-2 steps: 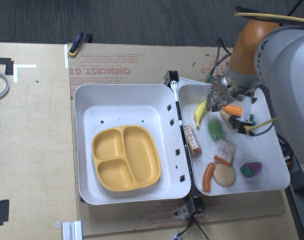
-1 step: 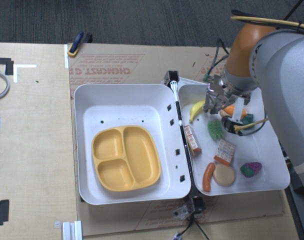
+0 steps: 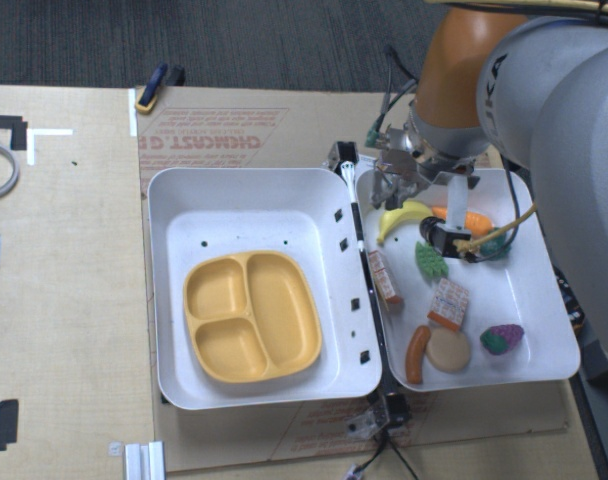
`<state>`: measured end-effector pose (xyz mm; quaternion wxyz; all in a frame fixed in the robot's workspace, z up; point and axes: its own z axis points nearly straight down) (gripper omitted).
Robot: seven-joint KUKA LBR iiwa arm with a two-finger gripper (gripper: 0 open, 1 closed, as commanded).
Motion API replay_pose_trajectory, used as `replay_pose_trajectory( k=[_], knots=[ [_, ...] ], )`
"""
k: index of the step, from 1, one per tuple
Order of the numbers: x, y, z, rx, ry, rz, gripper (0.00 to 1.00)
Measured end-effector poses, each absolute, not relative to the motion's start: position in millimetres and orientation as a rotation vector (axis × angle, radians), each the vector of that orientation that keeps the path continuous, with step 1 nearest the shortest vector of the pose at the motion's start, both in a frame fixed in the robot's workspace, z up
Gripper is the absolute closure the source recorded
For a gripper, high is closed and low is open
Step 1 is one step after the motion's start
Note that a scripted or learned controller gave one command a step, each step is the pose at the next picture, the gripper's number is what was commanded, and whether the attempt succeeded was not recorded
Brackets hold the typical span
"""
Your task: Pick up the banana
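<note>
**Tool over the banana, lift not yet made**

The tool (image 3: pixel 399 180) hangs at the upper centre-right of the frame; whether it is clenched I cannot tell. Just below it the banana (image 3: pixel 402 217), yellow and curved, lies in the right bin (image 3: pixel 544 353), so the pickup looks undone.
</note>
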<state>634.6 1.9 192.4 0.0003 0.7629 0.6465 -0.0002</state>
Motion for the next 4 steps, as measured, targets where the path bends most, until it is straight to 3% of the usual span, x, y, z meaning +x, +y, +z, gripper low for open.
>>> replay_pose_trajectory(
  k=[1, 2, 3, 4],
  knots=[
    [634.5, 2, 192, 2.396, 2.031, -0.001, 0.0],
    [635.3, -13, 192, 1.951, 2.463, -0.001, 0.0],
    [603.2, -25, 192, 1.656, 2.669, 0.0, 0.0],
    [651.7, -13, 192, 1.383, 2.818, 0.001, 0.0]
  ],
)
